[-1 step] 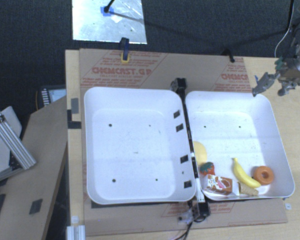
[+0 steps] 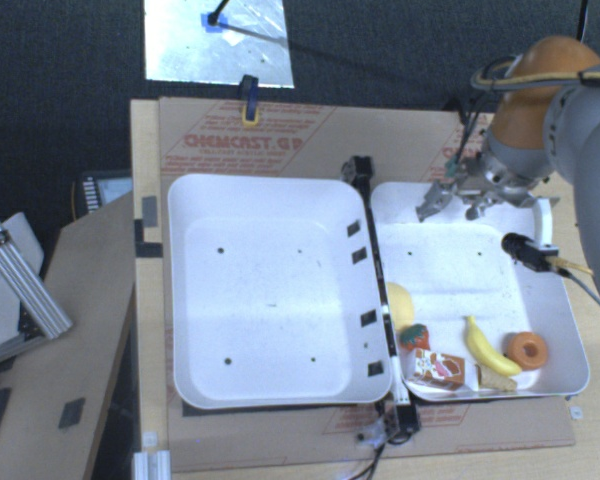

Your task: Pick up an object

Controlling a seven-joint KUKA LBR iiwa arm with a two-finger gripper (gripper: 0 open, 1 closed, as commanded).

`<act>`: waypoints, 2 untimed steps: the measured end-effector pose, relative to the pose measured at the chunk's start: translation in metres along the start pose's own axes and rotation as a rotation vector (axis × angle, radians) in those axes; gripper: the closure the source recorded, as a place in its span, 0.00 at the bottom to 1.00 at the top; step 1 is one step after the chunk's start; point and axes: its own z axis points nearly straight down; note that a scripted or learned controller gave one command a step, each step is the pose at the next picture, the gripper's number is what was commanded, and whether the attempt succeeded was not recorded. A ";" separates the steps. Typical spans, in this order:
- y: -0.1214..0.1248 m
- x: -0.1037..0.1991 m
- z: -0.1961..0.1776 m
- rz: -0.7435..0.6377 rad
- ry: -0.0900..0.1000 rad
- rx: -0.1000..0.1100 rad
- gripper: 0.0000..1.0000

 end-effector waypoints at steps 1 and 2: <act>-0.001 0.047 0.052 0.002 -0.001 -0.001 0.00; 0.002 0.103 -0.009 0.004 0.012 -0.007 0.00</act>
